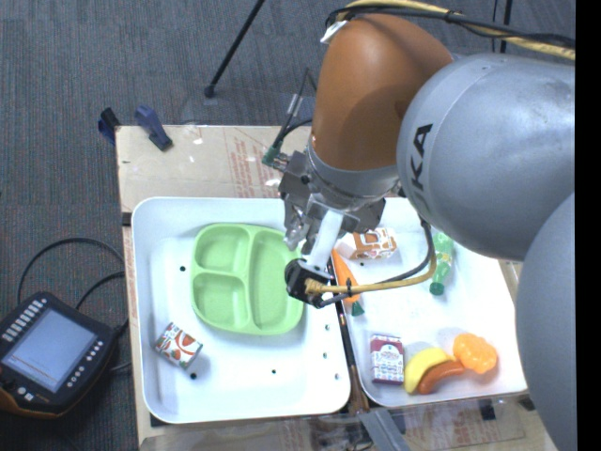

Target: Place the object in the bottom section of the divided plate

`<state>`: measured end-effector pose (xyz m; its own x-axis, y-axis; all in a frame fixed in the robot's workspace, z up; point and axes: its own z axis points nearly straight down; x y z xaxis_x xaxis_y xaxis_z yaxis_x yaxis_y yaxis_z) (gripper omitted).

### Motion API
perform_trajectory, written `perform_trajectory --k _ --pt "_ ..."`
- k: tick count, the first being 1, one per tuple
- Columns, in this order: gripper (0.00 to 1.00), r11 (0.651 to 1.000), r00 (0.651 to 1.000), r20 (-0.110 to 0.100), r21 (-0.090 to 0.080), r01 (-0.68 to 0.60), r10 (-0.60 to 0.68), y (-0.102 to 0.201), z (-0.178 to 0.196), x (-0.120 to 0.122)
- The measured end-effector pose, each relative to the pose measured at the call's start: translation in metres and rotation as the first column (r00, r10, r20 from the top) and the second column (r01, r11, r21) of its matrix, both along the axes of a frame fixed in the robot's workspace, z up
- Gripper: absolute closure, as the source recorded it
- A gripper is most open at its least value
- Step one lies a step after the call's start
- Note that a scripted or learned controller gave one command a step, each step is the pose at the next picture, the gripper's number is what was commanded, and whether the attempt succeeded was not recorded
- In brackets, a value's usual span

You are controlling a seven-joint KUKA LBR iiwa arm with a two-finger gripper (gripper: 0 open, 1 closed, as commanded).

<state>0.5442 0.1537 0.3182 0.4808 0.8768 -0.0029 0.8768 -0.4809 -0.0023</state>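
A light green divided plate (pixel 246 280) lies in the left bin (pixel 160 224), with two smaller sections on its left and one long section on its right. My gripper (pixel 300 235) hangs over the plate's right rim, close to the wall between the bins. I cannot make out anything held under it. An orange carrot-like piece (pixel 342 269) lies just right of the gripper at the inner edge of the right bin. A small red and white can (pixel 178 344) lies on its side in the left bin, below and left of the plate.
The right bin (pixel 507 369) holds a small orange and white carton (pixel 376 243), a green bottle (pixel 441 263), a red box (pixel 386 358), a yellow banana (pixel 424 365) and an orange fruit (pixel 475 351). The arm's big body covers the upper right. A pendant (pixel 52 350) lies left of the bench.
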Motion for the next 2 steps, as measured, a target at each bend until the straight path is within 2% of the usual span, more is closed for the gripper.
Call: perform_trajectory --k 1,2 --pt "1.00 0.928 0.928 -0.004 0.003 -0.371 0.371 -0.069 -0.026 -0.069" --pt "1.00 0.989 0.989 -0.001 -0.001 0.148 -0.148 -0.057 0.010 -0.038"
